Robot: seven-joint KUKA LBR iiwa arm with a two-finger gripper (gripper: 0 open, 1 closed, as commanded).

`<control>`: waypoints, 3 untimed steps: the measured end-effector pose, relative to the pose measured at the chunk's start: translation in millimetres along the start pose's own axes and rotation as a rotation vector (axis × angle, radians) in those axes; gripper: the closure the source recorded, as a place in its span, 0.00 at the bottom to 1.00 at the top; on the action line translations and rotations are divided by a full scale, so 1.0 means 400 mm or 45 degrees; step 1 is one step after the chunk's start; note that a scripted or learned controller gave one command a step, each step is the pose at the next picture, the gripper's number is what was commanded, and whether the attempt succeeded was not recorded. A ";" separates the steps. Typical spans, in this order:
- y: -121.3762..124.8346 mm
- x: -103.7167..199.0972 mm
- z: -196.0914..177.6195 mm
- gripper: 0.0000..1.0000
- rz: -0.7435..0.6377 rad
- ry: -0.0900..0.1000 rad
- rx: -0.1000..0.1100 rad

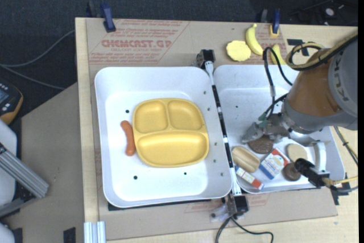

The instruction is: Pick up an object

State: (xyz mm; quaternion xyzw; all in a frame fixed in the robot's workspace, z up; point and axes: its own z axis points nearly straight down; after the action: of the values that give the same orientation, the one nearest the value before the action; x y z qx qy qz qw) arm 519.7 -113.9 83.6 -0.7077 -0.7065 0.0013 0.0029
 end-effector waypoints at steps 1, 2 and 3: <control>0.005 0.000 -0.028 1.00 -0.001 -0.002 -0.008; 0.156 0.140 -0.269 1.00 -0.013 -0.003 -0.026; 0.145 0.130 -0.253 0.00 -0.004 -0.003 -0.008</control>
State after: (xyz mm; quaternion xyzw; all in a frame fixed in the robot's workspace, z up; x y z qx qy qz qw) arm 578.2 -62.3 184.6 -0.7067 -0.7075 0.0000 -0.0003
